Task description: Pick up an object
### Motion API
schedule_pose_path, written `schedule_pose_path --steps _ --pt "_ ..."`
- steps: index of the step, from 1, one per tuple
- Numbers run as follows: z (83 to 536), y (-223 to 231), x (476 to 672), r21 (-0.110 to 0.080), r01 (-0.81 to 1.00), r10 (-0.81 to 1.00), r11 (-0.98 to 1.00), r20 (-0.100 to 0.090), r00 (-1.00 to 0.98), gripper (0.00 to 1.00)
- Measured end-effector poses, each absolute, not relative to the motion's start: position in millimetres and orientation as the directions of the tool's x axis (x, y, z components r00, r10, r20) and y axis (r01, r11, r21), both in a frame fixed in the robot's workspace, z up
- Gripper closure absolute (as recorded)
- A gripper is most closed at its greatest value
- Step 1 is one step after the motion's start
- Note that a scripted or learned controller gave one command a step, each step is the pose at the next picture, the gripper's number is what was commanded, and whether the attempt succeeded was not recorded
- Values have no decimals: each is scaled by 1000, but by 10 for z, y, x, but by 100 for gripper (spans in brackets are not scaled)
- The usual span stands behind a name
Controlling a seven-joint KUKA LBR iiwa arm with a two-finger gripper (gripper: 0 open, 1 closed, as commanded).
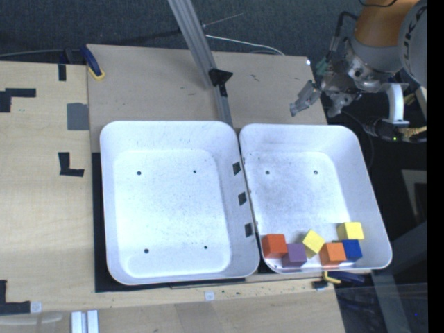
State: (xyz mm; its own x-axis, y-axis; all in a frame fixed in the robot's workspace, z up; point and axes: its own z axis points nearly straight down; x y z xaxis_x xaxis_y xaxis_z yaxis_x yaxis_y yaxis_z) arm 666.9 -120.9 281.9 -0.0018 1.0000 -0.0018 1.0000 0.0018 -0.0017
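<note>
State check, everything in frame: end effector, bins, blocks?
end effector: above the bench beyond the right bin's far rim, holding nothing
left bin: on the bench, no blocks in it
right bin: holds all the blocks
blocks: clustered along the right bin's near wall, untouched

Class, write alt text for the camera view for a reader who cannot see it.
Six small blocks, orange, purple, yellow and blue, cluster at the near edge of the right bin. The gripper hangs above the bench beyond that bin's far rim, beside the left bin.
</note>
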Motion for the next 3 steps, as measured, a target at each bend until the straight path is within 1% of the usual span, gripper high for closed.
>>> schedule_pose_path --steps 1,2,3 --pt "2467 -638 5634 -8 1000 1000 2 1 -2 0" --pt "869 -1281 6480 -6 1000 1000 0 -2 0 0" --pt "1016 -1257 6495 -2 1000 1000 2 0 -2 100"
